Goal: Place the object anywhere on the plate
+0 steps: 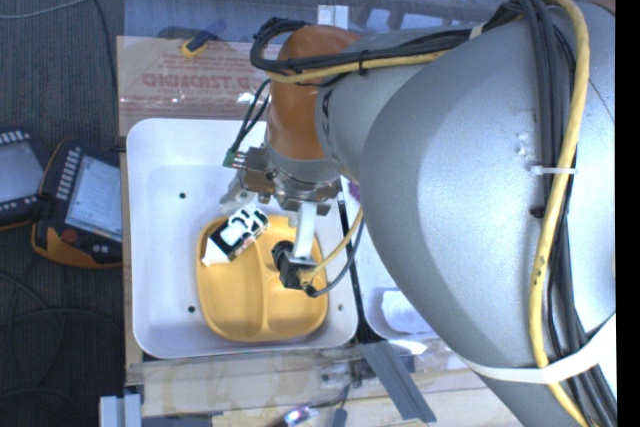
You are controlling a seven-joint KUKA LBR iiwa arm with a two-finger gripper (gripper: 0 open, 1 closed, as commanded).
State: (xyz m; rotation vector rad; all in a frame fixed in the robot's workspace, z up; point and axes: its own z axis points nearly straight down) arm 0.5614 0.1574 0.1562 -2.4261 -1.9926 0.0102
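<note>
A yellow plate lies in the left white bin, toward its front. A small black-and-white object rests at the plate's upper left rim. My gripper hangs just above and to the right of that object, over the plate's back edge. The wrist and the grey arm hide the fingertips, so whether they touch the object is unclear.
The big grey arm covers most of the right bin, where a pale scrap lies at the front. A cardboard sheet lies behind the left bin. A teach pendant sits on the floor at the left.
</note>
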